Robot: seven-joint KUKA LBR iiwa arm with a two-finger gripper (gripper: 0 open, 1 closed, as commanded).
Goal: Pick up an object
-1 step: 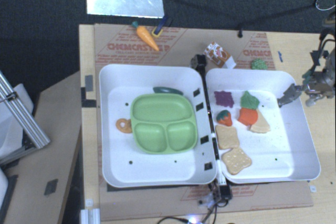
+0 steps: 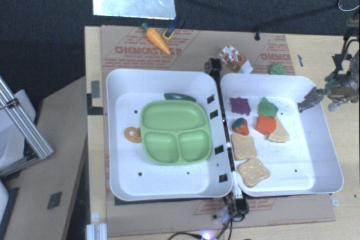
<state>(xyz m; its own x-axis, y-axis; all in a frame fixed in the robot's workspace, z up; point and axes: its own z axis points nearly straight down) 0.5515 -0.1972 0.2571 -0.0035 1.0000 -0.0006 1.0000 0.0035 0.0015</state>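
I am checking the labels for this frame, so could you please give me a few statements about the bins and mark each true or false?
1. A green divided plate lies in the left bin. True.
2. The purple piece lies in the left bin. False: it lies in the right bin.
3. A toy carrot lies outside both bins, on the cardboard behind them. True.
4. The pincer holds the orange piece. False: the pincer is at the right bin's far right edge, apart from that piece.
5. Two bread slices lie in the right bin. True.
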